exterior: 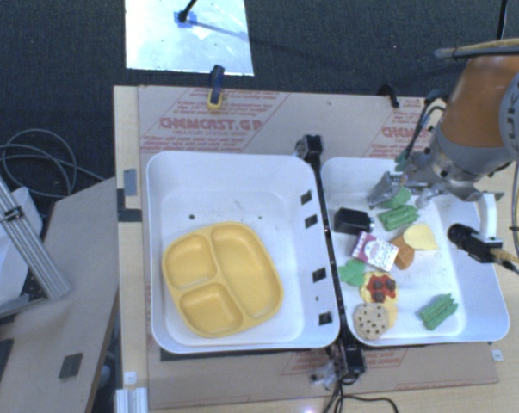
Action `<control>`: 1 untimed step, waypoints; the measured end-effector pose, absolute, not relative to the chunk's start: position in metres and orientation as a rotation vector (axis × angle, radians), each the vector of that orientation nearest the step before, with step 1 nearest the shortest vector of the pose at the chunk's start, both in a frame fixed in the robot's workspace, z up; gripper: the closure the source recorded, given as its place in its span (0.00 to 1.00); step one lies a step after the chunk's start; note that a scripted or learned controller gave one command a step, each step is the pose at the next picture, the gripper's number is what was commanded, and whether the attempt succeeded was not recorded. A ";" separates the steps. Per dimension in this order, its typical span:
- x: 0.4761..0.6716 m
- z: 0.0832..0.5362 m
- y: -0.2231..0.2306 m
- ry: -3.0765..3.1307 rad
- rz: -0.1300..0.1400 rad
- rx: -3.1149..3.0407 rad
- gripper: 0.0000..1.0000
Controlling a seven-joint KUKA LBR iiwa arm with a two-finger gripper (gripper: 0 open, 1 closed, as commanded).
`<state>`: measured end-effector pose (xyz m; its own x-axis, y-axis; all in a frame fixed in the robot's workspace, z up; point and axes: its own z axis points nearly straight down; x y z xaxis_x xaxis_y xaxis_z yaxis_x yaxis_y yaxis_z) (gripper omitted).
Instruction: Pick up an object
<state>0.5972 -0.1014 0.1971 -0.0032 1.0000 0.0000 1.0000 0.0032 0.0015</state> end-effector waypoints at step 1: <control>0.559 0.102 -0.121 2.218 0.013 2.208 0.00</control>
